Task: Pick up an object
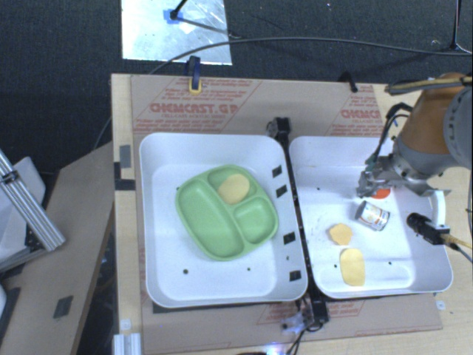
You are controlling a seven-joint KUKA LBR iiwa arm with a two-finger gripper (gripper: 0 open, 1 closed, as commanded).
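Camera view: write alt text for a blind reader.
A grey robot arm's gripper hangs over the right white bin, near a small can, an orange item and two yellow pieces. The left bin holds a green divided plate with one yellow piece.

Single fixed camera above the bench (222, 98), looking down at a slant, moderately far; both white bins (159, 198) framed whole; arm (436, 135) entering from 3 o'clock
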